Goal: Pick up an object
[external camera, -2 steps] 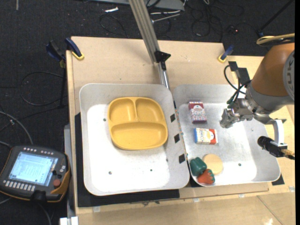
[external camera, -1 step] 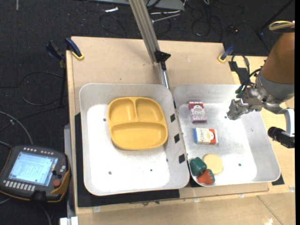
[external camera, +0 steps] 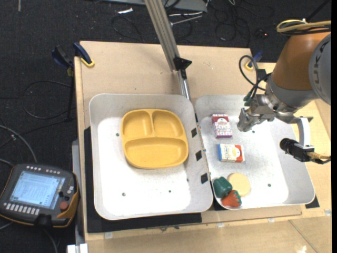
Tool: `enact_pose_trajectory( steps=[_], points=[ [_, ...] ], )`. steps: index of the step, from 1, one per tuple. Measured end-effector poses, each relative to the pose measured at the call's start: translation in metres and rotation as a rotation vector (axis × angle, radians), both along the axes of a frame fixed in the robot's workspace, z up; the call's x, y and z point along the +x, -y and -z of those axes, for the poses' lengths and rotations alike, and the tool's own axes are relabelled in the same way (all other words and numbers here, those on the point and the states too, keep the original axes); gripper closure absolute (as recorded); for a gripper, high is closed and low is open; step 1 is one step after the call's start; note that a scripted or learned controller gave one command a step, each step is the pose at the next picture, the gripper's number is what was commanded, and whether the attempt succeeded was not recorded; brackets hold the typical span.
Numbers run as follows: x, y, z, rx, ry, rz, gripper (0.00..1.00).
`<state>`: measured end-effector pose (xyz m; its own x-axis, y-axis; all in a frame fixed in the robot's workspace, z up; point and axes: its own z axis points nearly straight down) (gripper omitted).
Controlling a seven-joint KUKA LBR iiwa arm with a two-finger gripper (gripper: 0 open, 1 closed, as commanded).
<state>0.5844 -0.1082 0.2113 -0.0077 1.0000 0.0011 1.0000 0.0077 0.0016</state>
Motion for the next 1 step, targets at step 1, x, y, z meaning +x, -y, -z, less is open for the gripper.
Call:
enact_pose_trajectory(
  steps=[1],
  points=[
    [0.0131,-0.043,-0.0088,0.0,0.001,0.0,1.0]
  ],
)
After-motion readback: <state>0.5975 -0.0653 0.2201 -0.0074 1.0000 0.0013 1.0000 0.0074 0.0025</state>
